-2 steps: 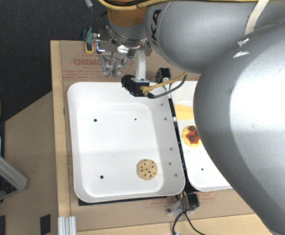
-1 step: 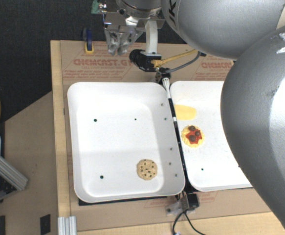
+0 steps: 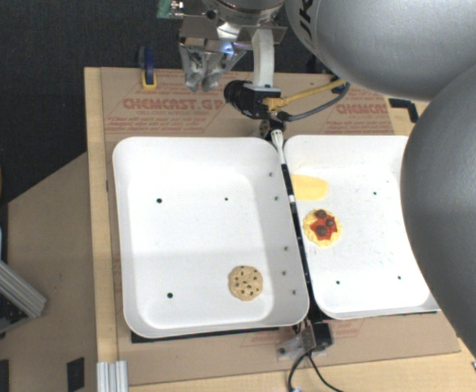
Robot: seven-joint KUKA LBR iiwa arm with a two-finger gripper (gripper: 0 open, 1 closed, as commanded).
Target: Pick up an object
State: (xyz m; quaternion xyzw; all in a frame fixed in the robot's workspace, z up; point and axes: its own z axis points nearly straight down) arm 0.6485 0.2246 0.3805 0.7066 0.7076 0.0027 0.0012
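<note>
Blue clamp (image 3: 148,65) on brown board (image 3: 99,219)

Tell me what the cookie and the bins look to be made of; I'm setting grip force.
The cookie looks like a hard moulded toy, likely plastic: an even tan disc with neat dark dots, though real baked dough can't be excluded. The left bin and right bin look like thin formed plastic: smooth, glossy white, with rounded corners and raised rims.

Tan dark-speckled cookie (image 3: 245,283), plain yellow piece (image 3: 309,188), red-topped yellow tart (image 3: 322,228), white bins (image 3: 140,219).
</note>
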